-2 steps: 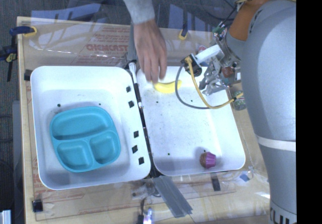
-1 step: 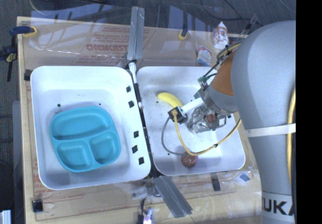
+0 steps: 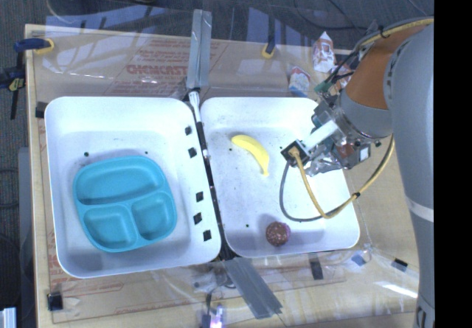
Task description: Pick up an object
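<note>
A yellow banana (image 3: 251, 151) lies in the upper middle of the right bin (image 3: 243, 216). A small brown round object (image 3: 278, 233) rests near that bin's front edge. My gripper (image 3: 318, 163) hangs over the right side of the right bin, to the right of the banana and above the brown object. Nothing shows between its fingers from this angle. A yellow cable loops below it.
The left bin (image 3: 59, 127) holds a blue divided plate (image 3: 124, 203). A metal divider bar (image 3: 198, 54) runs up from between the bins. Small packets (image 3: 322, 50) lie on the bench behind the right bin. The arm covers the right bin's right wall.
</note>
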